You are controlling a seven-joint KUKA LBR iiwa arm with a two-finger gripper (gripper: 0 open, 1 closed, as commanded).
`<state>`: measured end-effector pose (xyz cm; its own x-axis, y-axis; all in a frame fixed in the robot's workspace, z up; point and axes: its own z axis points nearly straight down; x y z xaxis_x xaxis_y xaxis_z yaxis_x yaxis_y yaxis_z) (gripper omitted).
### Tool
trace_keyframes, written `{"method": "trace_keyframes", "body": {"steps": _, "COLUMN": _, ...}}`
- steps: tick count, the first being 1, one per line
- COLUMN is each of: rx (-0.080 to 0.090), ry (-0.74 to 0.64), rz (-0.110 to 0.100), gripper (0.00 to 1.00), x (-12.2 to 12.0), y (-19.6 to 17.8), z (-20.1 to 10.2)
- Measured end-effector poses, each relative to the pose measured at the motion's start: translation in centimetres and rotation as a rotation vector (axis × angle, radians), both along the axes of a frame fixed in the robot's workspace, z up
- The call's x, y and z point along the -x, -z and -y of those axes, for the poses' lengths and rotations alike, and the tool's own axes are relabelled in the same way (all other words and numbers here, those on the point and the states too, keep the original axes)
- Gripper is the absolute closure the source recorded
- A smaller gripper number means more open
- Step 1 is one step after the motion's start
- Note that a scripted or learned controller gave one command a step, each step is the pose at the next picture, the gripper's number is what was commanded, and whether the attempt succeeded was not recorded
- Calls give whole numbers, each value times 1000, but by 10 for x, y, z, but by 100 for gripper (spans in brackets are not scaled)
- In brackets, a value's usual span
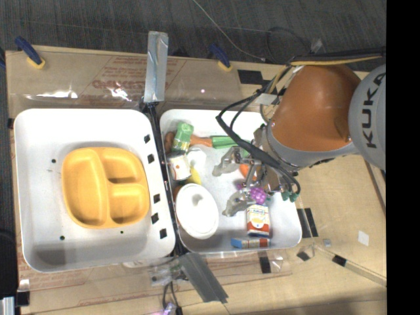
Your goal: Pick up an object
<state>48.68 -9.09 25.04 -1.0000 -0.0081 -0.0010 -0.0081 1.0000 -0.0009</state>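
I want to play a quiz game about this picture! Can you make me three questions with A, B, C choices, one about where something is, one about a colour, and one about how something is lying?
1. Where is the yellow divided tray?
A. In the left bin
B. In the right bin
C. On the floor

2. What colour is the round bowl in the right bin?
A. Black
B. White
C. Red

3. How is the small juice carton placed?
A. Hanging from the arm
B. Stacked on the yellow tray
C. Lying on the bin floor near the front wall

Answers:
1. A, the tray sits in the middle of the left bin.
2. B, the bowl is white like the bin.
3. C, the carton rests on the floor of the right bin, just below the gripper.
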Motion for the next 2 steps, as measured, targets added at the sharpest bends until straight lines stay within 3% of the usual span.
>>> {"method": "trace_keyframes", "body": {"steps": 1, "rx": 0, "ry": 3, "rz": 2, "gripper": 0, "x": -46, "y": 158, "z": 75}}
{"method": "trace_keyframes", "body": {"steps": 2, "rx": 1, "ry": 310, "rz": 4, "gripper": 0, "x": -108, "y": 156, "z": 33}}
